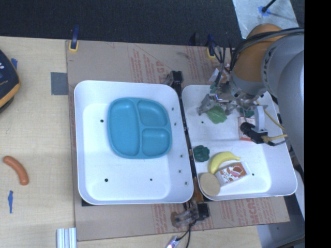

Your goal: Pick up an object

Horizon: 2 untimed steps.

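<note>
My gripper [218, 106] hangs low over the back of the right bin [274, 185], its fingers spread open. A light green leafy piece [217, 115] lies directly under the fingertips, and I cannot tell whether they touch it. Nothing is held between the fingers. Toward the front of the same bin lie a dark green lump [200, 152], a yellow banana [223, 160], a red and white carton [230, 173] and a tan round disc [209, 185].
The left bin [90, 185] holds a blue divided plate [139, 127]. A sausage [16, 169] lies on the wooden table at far left, with a yellow and black device [7, 82] behind it. The arm covers the right bin's back right corner.
</note>
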{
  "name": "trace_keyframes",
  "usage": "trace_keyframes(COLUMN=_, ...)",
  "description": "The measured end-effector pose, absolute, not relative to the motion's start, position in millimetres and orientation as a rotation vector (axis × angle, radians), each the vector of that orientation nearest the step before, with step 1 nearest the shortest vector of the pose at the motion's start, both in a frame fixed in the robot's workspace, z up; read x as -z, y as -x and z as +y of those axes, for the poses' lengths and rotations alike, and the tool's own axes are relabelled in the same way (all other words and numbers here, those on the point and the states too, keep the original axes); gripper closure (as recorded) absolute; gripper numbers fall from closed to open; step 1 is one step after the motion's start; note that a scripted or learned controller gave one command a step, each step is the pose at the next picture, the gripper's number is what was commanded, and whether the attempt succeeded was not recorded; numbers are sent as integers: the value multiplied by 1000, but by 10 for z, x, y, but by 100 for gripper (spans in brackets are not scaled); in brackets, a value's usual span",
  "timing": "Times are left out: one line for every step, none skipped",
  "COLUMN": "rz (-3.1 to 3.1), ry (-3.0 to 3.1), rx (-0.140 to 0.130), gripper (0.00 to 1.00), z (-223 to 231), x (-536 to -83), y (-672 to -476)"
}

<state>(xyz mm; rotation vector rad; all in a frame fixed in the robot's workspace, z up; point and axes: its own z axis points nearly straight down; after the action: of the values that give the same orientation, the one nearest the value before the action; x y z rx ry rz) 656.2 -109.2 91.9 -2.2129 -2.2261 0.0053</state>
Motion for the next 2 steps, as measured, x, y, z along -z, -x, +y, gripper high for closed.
trace_keyframes(rz=-2224, ry=2218, rx=-2, gripper=0, z=-1469, x=-924, y=-6564)
trace_keyframes(rz=-2226, ry=2216, rx=-3, gripper=100, z=-1475, x=-1032, y=-6568)
